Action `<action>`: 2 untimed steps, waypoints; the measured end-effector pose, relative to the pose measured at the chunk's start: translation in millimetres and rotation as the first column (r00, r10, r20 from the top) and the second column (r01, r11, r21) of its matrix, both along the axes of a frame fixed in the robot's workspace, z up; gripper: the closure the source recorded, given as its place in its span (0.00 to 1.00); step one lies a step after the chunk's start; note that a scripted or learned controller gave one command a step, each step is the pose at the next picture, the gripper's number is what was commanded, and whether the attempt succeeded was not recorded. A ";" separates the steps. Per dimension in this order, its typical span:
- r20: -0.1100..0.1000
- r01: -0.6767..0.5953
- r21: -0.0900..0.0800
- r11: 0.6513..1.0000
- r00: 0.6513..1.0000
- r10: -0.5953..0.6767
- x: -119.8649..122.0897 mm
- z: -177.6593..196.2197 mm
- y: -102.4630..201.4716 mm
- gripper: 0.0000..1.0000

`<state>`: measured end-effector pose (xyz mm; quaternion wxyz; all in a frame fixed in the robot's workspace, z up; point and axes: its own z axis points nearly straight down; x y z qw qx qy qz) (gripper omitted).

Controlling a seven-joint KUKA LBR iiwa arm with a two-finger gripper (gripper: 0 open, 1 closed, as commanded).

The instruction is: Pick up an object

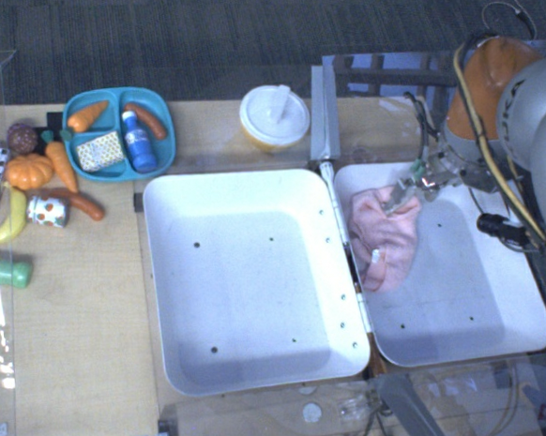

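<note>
While the arm (529, 117) reaches in from the right over the right-hand bin (488, 318), its gripper (419, 184) sits at the upper right corner of a crumpled pink cloth (385, 236), which is the only thing in that bin. How the jaws stand cannot be told; they are small and blurred against the fabric, and nothing shows clearly between them. The cloth lies against the bin's left wall, bunched into a lump whose long axis runs from the upper part of the bin down toward its middle. From the gripper, most of the cloth lies down and to the left, so the tool is at the edge of the lump, not over its centre. A firm hold probably calls for a small shift that way, toward the thicker folds. The left-hand bin (250, 280) lies alongside, and toy food (44, 174) is scattered on the bench well away.
</note>
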<state>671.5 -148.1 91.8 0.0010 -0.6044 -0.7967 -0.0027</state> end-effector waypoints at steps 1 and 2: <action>0.013 -0.004 -0.009 1.000 1.000 0.004 2.7 12.4 -1.4 1.00; 0.008 0.038 -0.006 0.999 0.999 -0.038 0.6 -0.9 -26.0 1.00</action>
